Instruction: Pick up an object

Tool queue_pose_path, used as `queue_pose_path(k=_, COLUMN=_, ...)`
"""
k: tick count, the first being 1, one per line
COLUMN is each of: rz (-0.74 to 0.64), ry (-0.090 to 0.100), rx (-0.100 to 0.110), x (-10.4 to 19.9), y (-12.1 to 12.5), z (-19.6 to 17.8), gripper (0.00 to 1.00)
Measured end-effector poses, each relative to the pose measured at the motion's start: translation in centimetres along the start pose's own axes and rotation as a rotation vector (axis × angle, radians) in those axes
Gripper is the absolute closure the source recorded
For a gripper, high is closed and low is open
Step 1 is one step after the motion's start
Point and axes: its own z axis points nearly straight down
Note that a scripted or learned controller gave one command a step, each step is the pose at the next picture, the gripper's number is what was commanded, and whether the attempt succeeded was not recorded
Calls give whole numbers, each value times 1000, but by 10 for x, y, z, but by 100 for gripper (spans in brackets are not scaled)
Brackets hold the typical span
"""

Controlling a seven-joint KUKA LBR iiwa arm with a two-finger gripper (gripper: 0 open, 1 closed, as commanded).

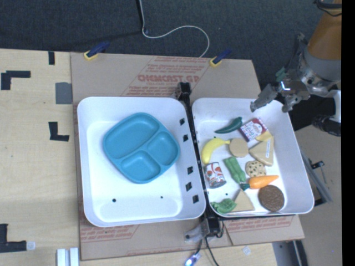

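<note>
Many toy foods fill the right bin: yellow banana, orange carrot, green pepper, brown cookie. Claw hovers over the bin's upper right rim, holding nothing; finger spread cannot be told.

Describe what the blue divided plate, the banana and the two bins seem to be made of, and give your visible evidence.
Blue divided plate: probably moulded plastic, with an even matte colour and rounded compartments.
Banana: likely toy plastic, uniform yellow and smooth.
Left bin and right bin: seemingly thin white plastic, with soft rounded rims.

Robot lab: arm, cardboard-topped bench, clamps, toy food.
</note>
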Motion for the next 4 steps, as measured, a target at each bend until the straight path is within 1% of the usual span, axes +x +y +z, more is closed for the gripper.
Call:
queue_pose_path(k=1, rz=-5, ry=-2, rx=-21, x=59, y=-57, z=-202, gripper=0)
queue_pose_path(k=2, rz=0, ry=-2, rx=-2, x=57, y=-56, z=-201, gripper=100)
queue_pose_path(k=3, rz=0, ry=0, rx=-8, x=62, y=-108, z=-261, gripper=100)
queue_pose_path(k=4, rz=-3, ry=1, rx=-2, x=105, y=-138, z=-267, gripper=100)
